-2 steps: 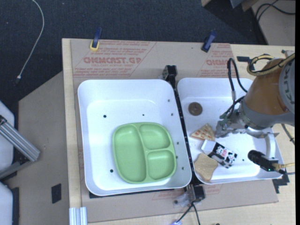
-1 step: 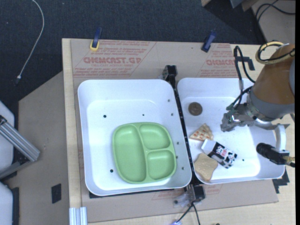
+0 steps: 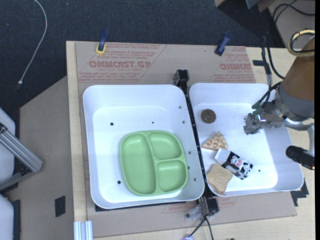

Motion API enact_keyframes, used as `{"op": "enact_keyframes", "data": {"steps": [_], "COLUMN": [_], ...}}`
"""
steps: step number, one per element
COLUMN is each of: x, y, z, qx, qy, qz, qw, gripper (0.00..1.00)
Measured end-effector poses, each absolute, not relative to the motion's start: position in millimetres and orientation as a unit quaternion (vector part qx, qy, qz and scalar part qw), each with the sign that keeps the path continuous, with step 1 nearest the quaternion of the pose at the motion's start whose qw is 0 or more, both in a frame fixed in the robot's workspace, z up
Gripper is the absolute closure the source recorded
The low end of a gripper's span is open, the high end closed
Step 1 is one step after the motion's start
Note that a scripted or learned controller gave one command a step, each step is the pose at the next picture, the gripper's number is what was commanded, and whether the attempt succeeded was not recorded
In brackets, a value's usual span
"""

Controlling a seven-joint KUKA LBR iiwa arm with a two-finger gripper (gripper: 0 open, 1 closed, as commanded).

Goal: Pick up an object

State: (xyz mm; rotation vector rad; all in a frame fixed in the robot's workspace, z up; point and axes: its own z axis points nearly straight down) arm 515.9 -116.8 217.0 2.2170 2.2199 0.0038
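The hand [image 3: 252, 122] hangs over the right bin [image 3: 260, 96] at frame right; cookie [image 3: 208, 116], pizza slice [image 3: 214, 142] and bread [image 3: 219, 178] lie lower left of it.

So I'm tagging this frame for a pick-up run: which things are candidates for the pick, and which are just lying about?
For the pick, in the right bin:
gripper
brown disc
pizza slice
black-and-white block
toast piece

Lying about:
green divided plate in the left bin
yellow clamp
blue clamp
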Motion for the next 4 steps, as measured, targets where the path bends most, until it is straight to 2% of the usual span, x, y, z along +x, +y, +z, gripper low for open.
{"op": "enact_keyframes", "data": {"steps": [1,3,4], "x": [516.7,507.2,508.4], "y": [-116.9,-15.1,36.6], "z": [258.7,259.6,234.9], "qx": [0.707,0.705,0.706], "qy": [0.708,0.709,0.709], "qz": [0.0002,0.0001,-0.0011], "qw": [0.001,-0.002,-0.002], "gripper": [1.00,1.00,1.00]}}
